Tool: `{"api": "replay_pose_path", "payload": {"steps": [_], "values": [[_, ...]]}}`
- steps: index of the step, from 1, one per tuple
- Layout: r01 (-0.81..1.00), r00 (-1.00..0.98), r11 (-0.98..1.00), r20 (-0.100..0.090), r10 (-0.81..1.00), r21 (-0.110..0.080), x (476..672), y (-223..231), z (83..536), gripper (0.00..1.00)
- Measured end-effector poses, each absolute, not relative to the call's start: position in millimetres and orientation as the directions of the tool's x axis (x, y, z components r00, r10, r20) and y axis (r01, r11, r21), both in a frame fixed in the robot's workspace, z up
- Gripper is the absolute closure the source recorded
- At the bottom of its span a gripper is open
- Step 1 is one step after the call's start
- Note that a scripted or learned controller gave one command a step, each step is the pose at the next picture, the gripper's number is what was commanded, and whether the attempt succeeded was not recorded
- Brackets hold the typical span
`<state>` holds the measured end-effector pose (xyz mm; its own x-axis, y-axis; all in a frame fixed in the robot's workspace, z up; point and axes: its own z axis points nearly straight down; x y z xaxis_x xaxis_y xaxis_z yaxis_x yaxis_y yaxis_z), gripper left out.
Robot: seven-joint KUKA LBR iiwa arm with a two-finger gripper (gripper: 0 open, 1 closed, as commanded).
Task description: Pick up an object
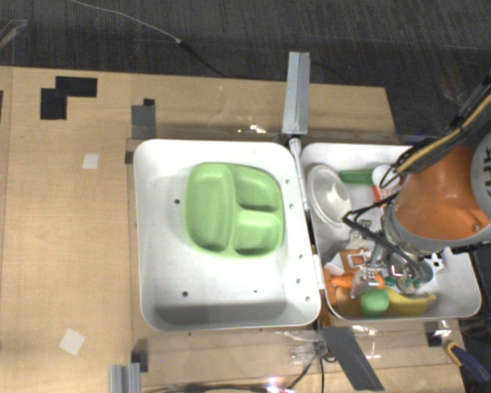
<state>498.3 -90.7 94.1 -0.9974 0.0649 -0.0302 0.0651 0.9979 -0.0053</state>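
Orange band and grey wrist crowd the right bin [466, 301], where my pincer [382, 275] is low among the clutter at the near end. Metal parts and cables there tangle into one blur, so I cannot tell how the pincer stands, nor whether anything sits between its tips.

Just nearer than the pincer lie the likeliest targets: a green ball [375, 302], a yellow banana [411, 304] to its right along the near wall, and an orange piece [339, 284] to its left. Farther back a white bowl [329, 193] rests against the left wall, with a green stick-like item [356, 176] beyond it. The left bin [159, 219] carries a light-green divided tray [233, 208], well apart from my reach.

I judge this to be the descent-and-grasp step, with nothing lifted clear. The next move calls for settling over one item, probably the ball or the banana, pinching firmly, then rising straight so neighbouring pieces are not dragged along.
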Motion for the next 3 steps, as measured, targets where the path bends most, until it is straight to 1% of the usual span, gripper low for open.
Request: {"api": "replay_pose_path", "payload": {"steps": [1, 2, 3], "values": [[0.059, -0.998, 0.998, -0.021, 0.059, -0.003, 526.1, -87.0, 92.3, 0.00], [0.159, -0.987, 0.987, -0.029, 0.159, 0.002, 495.0, -84.0, 92.4, 0.00], [0.154, -0.987, 0.988, -0.040, 0.154, 0.002, 498.7, -83.4, 105.0, 1.00]]}}
